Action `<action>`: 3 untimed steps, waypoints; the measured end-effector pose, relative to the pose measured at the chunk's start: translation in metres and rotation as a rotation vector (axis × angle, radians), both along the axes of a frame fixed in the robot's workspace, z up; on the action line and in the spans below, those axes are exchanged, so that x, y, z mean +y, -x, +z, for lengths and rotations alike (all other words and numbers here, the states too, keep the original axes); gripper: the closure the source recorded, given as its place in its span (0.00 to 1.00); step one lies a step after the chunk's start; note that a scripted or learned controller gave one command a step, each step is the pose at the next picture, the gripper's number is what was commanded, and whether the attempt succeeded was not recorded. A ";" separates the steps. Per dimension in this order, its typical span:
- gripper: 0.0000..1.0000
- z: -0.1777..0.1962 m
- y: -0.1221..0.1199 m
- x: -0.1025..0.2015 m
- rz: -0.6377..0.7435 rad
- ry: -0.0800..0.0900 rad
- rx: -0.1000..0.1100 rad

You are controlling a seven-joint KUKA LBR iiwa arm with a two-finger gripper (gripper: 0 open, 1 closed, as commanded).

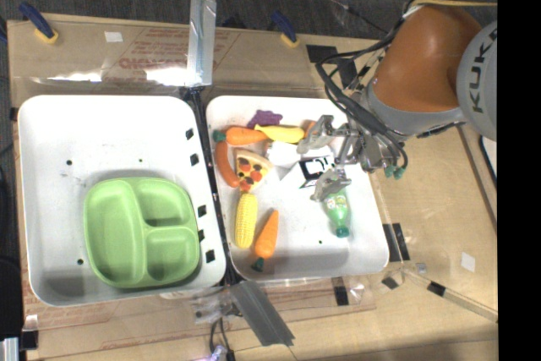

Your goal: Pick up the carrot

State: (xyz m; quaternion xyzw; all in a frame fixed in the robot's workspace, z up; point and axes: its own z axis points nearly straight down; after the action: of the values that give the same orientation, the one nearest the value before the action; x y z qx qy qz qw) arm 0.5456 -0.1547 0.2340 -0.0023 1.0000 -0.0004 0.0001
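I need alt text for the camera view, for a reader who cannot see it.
The end effector hangs over the right bin, above a green bottle. That bin also holds two carrots, corn, pizza and a banana. The left bin holds a green plate.

Both bins, left and right, present as smooth white plastic with a faint sheen. The green divided plate is matt, moulded plastic. The carrot, corn cob and green bottle look like smooth plastic toys, slightly glossy. The tabletop is matt, pale wood or board. A cardboard sheet behind the bins is matt brown. The arm's orange band is glossy; the gripper appears metallic.
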 end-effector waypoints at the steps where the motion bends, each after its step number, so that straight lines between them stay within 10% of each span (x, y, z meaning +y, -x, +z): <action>1: 0.00 -0.082 0.038 0.043 -0.013 -0.003 0.005; 3: 0.00 -0.143 0.069 0.061 -0.049 0.000 0.003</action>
State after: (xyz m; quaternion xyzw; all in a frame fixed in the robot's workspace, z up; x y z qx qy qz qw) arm 0.4765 -0.0938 0.0912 0.0223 0.9997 -0.0006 -0.0015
